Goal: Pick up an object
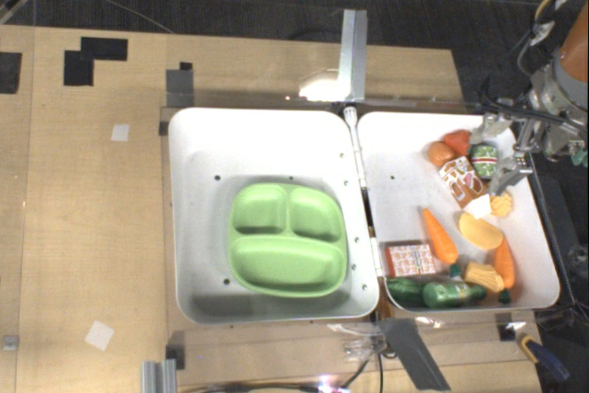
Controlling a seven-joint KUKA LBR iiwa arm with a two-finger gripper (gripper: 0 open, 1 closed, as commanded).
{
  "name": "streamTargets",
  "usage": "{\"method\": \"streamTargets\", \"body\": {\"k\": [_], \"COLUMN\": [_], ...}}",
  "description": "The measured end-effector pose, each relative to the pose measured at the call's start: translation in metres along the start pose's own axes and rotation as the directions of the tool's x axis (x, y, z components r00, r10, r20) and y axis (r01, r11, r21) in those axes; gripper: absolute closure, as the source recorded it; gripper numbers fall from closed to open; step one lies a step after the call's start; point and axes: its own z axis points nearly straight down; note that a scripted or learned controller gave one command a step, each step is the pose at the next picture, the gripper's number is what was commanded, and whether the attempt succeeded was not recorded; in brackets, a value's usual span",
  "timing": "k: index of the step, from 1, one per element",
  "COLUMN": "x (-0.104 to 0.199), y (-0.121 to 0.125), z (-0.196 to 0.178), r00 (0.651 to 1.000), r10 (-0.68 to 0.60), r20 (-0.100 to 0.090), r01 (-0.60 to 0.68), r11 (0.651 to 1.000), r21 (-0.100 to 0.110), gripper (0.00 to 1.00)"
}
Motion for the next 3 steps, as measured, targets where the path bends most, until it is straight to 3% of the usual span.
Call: {"method": "streamTargets", "body": {"k": [1,2,3], "x": [0.031,0.042,0.039], "y": [0.015,0.031,0.032], "z": [0.132,0.18,0.168], "r00": [0.996,0.999,0.998], "r10": [-0.092,-0.045,-0.053], "r20": [-0.013,0.017,0.023], "r01": [0.092,0.045,0.053], "r11": [0.996,0.999,0.999], "r21": [-0.005,0.007,0.008], "gripper": [0.0,0.0,1.0]}}
